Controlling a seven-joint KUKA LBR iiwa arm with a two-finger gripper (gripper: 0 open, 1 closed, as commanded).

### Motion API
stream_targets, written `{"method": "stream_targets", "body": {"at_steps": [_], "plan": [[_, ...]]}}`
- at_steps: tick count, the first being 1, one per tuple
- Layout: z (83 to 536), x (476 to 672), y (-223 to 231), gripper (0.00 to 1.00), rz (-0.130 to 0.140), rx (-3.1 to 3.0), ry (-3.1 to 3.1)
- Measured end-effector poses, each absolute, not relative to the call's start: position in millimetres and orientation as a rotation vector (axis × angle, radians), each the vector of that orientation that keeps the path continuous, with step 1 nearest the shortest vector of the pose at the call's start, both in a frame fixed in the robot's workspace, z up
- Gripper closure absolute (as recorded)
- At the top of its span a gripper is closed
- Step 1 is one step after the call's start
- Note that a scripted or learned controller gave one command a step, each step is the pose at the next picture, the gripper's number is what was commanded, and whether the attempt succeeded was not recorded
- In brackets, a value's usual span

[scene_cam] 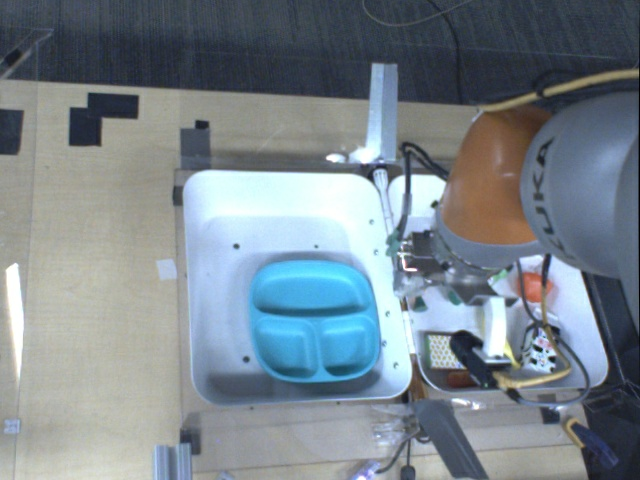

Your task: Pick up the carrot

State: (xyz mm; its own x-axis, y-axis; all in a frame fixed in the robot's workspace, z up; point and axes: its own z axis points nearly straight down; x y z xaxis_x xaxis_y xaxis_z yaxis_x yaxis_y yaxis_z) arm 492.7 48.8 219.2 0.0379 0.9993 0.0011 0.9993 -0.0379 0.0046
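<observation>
From the camera view above the counter, my arm (560, 183) reaches in over the right bin (598, 360), and its bulk covers most of that bin. My pincer (455, 288) hangs low under the wrist, near the wall shared with the left bin (220, 268). I cannot tell whether it is open or closed.

The carrot (533, 287) shows as a small orange patch beside my wrist, toward the right bin's far side, and the rest of it is hidden beneath me. A speckled pad (439, 348) lies at the near end. The blue divided plate (315, 318) sits alone in the left bin.

As I judge it, the risk is a miss. The pincer seems offset from the carrot, so closing here could catch nothing, or could nudge the carrot against the bin wall. The carrot's lie and length are unreadable.
</observation>
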Motion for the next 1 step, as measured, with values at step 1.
{"method": "stream_targets", "body": {"at_steps": [1], "plan": [[236.4,509.7,27.6,1.00,0.005,2.247,2.191]]}}
